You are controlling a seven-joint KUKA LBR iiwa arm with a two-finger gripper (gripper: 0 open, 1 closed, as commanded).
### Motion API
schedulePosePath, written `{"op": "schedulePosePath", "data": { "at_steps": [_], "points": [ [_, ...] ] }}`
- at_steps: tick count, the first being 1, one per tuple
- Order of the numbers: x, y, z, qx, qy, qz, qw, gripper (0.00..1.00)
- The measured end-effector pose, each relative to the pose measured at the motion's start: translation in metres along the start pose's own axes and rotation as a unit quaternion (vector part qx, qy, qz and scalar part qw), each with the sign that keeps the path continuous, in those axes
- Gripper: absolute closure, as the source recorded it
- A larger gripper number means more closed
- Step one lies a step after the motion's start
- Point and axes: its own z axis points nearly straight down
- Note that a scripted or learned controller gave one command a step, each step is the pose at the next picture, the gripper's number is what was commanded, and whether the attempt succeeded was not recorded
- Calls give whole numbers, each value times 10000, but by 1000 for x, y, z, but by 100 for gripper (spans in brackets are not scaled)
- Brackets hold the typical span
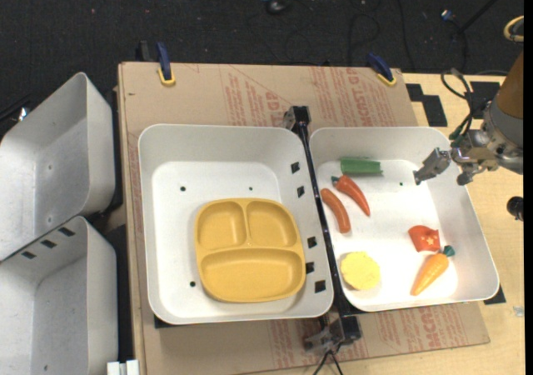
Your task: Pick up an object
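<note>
The right bin [391, 302] holds several toy foods. At its back lies a green block [360, 167], with a red chili [352, 192] and an orange-red sausage [336, 209] just in front of it. A yellow round piece [360, 271] sits at the front, while a small red piece [425, 238] and a carrot [430, 272] lie to the right. My gripper [446, 169] hangs over the bin's right back corner, open, nothing between its fingers. It is right of the green block and above the red piece.
The left bin [158, 198] holds a yellow divided plate [248, 250]. A black divider [315, 215] joins the two bins. Two more white bins [50, 198] stand off the bench at the left. Clamps and cables lie beyond the bench's back edge.
</note>
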Motion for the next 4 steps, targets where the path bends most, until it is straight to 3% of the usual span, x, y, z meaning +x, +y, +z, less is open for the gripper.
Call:
{"op": "schedulePosePath", "data": {
  "at_steps": [2, 3, 4],
  "points": [
    [12, -4, 110, 25, 9, 8, 10000, 0],
    [11, -2, 96, -6, -1, 5, 10000, 100],
    [21, 2, 46, -23, -3, -11, 10000, 100]
  ]
}}
